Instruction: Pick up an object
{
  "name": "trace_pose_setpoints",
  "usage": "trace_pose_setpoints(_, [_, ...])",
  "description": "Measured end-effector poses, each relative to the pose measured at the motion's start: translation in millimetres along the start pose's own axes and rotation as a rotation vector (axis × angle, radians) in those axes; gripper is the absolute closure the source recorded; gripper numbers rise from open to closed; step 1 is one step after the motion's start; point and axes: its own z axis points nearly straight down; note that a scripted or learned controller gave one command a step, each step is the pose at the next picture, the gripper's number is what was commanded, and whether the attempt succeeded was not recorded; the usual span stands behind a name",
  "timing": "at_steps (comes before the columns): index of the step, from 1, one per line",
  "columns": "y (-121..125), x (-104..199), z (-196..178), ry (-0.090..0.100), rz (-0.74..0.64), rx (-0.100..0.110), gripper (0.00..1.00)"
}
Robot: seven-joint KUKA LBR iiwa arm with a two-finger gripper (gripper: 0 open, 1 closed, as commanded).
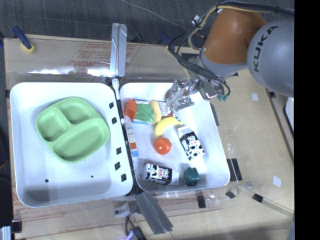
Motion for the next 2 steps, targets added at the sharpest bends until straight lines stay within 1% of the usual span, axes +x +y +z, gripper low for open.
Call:
trace_pose_setpoints(1, [-57.6,-0.8,-58.1,-0.005,0.209,0.002,1.00])
trace_pose_setpoints(2, [16.4,-22.7,-36.1,0.000,0.108,-0.002,1.00])
